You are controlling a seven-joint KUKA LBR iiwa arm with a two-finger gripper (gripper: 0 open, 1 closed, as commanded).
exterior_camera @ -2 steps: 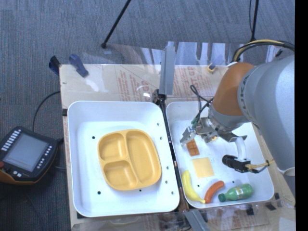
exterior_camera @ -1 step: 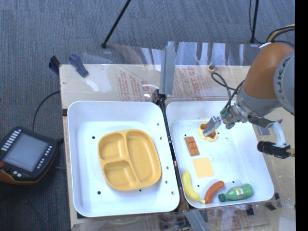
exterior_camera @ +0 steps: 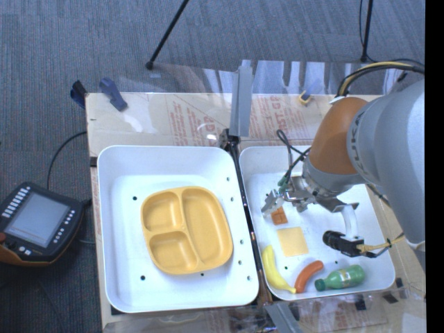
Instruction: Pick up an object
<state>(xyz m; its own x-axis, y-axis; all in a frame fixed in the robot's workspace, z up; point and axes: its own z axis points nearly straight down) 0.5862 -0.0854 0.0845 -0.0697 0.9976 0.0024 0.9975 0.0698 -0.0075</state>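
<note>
here, low in the right bin [exterior_camera: 258, 164], near its left wall: the pincer [exterior_camera: 276, 201], fingers pointing toward the left bin [exterior_camera: 111, 186], spread narrowly as far as can be judged, nothing seen between them. just beside it, toward the near edge and touching or almost touching the tips: a small brown block [exterior_camera: 279, 217], the closest candidate. beyond that, farther toward the near edge: a flat yellow cheese slice [exterior_camera: 293, 241], then a banana [exterior_camera: 275, 269] with long axis running roughly along the bin's left wall, a sausage [exterior_camera: 309, 275] lying at a slant, and a green bottle [exterior_camera: 340, 277] on its side along the near wall. in the left bin, well apart: a yellow divided plate [exterior_camera: 186, 229]. likely next: a short shift toward the near edge and down onto the brown block. risk: nudging it aside rather than straddling it.
</note>
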